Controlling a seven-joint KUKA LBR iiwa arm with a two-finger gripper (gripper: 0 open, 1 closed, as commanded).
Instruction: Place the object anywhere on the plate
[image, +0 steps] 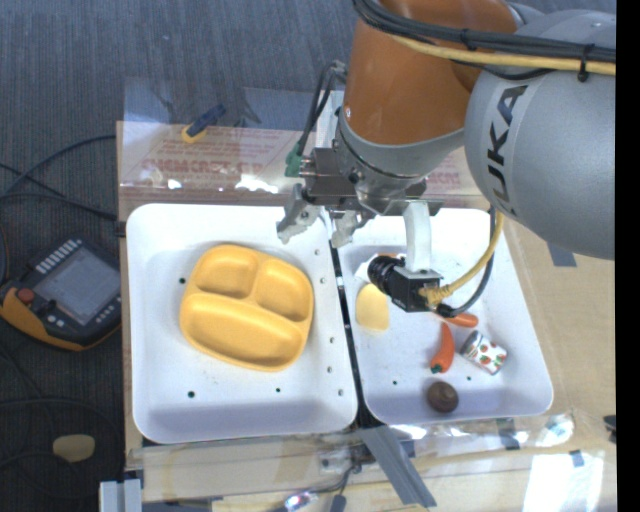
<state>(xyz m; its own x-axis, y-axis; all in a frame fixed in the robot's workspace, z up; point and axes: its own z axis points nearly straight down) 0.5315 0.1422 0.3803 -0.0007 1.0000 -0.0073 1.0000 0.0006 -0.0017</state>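
I see the gripper (316, 226) hanging over the far end of the wall between the two bins, its fingers spread apart with nothing between them. The plate (247, 305) — yellow, three compartments — lies in the left bin (160, 400), nothing on it. In the right bin (520, 385) I count a pale yellow piece (373, 308) just right of the dividing wall, a carrot (443, 348) nearer me, a small white-and-red thing (486, 353) beside it, and a brown ball (442, 397) near the front. A black unit (398, 281) with a yellow cable hangs just beside the pale piece.
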